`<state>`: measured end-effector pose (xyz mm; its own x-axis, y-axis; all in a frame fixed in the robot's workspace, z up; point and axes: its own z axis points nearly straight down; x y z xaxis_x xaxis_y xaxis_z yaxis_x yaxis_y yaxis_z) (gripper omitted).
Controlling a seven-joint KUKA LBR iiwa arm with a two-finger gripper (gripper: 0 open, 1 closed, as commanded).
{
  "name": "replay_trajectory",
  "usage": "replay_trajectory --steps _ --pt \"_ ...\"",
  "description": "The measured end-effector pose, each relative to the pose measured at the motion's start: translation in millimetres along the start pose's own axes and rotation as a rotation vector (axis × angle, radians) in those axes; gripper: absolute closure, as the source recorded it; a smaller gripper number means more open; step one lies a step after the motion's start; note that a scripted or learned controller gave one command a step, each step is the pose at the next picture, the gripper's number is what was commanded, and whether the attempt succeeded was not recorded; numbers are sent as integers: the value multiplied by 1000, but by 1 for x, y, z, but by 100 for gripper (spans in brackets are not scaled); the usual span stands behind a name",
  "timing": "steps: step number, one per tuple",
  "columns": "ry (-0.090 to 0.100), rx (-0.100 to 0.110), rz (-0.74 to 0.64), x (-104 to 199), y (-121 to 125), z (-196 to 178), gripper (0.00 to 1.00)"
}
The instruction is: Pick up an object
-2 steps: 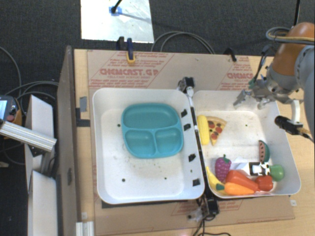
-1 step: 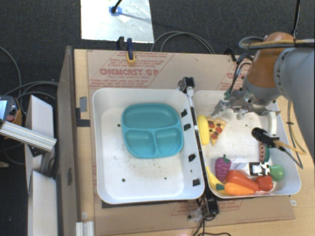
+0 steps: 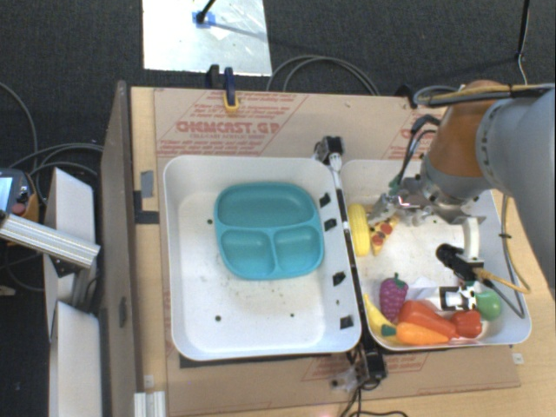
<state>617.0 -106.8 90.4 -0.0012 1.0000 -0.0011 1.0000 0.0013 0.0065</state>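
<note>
Over right bin (image 3: 512, 233), fingers (image 3: 393, 205) grip unclear, yellow corn (image 3: 357, 229) beside, long axis along divider

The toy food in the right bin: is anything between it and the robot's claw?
Nothing visible blocks it. The gripper hangs over the right bin, beside the small pieces by the divider. The purple grapes and orange carrot lie uncovered in the near corner.
</note>
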Motion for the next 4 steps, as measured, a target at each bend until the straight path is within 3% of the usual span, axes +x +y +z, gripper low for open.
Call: replay_trajectory --steps 1,2,3,4 --pt "-1 -10 2 3 -21 1 0" --pt "1 -2 -4 1 12 2 0" --pt "19 43 -12 -13 48 6 0" --pt "4 0 -1 -21 32 3 0"
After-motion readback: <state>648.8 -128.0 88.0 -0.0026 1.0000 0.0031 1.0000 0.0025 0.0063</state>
